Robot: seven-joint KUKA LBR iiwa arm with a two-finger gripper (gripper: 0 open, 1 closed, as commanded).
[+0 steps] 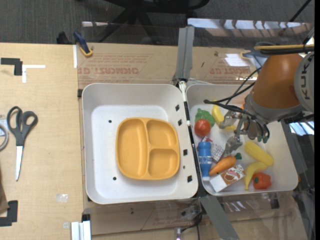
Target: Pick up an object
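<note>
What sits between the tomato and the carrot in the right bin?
In the camera view, a blue bottle stands between the tomato and the carrot, near the bin's left wall.

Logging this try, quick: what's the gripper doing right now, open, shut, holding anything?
Gripper: over the right bin, above the toy carrot; open or shut cannot be told.

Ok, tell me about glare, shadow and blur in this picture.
Camera view: even, soft lighting; the yellow plate casts a faint shadow in the left bin; bright reflections streak the glossy strip behind the right bin; the hand looks slightly soft.
</note>
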